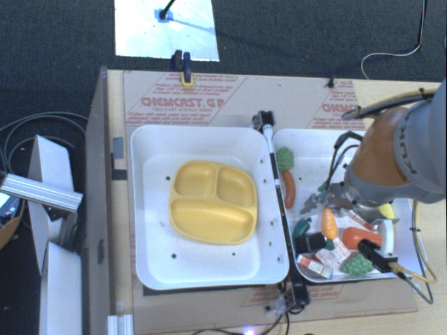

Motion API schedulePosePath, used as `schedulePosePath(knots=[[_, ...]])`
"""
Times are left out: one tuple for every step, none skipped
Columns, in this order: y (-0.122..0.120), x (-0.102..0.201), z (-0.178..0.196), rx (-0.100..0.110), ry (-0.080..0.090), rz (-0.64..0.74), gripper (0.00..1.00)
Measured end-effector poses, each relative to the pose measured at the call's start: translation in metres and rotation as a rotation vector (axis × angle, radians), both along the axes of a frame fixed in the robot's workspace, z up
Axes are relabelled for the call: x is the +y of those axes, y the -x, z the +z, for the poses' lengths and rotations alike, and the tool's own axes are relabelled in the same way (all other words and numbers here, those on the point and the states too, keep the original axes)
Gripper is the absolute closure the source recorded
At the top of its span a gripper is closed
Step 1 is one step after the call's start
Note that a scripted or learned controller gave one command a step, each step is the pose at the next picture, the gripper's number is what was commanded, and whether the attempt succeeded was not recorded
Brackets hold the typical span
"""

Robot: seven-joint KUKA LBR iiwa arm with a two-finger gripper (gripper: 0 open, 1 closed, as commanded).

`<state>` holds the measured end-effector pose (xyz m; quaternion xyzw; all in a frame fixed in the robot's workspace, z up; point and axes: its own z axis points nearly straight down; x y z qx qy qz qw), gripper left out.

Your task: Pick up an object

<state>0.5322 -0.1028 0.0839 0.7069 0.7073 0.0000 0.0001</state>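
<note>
My gripper (316, 199) hangs low over the middle of the right bin (314, 139), below the grey wrist and orange band. Just beneath and right of it lies an orange carrot (329, 223). Left of it, a red-orange sausage (289, 187) lies along the bin's left wall, with a green leafy piece (284, 159) above that. Nothing shows held by the gripper.
Near the right bin's front edge lie a dark green piece (302, 227), a black thing (312, 243), a red-and-white box (325, 259), a red piece (360, 236), green grapes (357, 264) and a yellow piece (385, 210). The left bin (150, 257) holds a yellow divided tray (213, 202).
</note>
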Motion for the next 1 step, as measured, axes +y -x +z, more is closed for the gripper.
schedulePosePath(knots=[[-0.0007, 0.0003, 0.0103, -0.001, 0.0, 0.002, 1.0]])
